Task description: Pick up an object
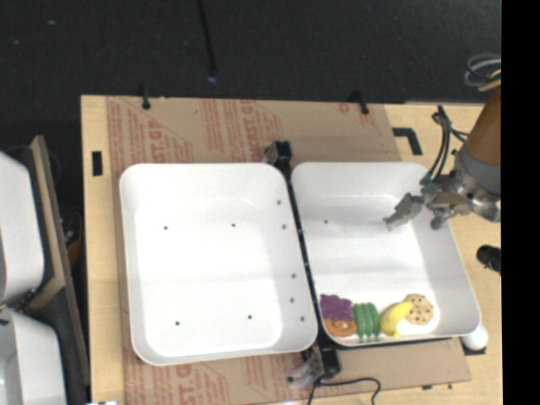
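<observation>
Toys (377,316), purple, green, yellow, tan.

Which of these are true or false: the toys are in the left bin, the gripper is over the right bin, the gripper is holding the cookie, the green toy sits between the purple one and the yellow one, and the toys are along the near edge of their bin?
1. The toys are in the left bin. False: they lie in the right bin.
2. The gripper is over the right bin. True.
3. The gripper is holding the cookie. False: the cookie lies on the bin floor, apart from the gripper.
4. The green toy sits between the purple toy and the yellow toy. True.
5. The toys are along the bin's near edge. True.
</observation>
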Action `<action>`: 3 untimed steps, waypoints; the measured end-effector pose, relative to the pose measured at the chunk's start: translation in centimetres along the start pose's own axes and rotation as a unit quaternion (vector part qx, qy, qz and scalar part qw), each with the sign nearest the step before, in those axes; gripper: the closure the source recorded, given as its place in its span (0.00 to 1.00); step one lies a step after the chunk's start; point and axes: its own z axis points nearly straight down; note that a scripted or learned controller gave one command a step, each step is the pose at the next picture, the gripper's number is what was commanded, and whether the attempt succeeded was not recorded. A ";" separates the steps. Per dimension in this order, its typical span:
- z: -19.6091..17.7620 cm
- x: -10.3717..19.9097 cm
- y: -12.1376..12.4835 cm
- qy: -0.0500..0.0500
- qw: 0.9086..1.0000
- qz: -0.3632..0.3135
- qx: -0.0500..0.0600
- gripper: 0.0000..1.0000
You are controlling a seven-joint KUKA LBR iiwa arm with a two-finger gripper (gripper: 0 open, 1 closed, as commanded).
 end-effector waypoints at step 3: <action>10.1 0.5 -0.1 0.000 1.000 0.000 -0.001 0.00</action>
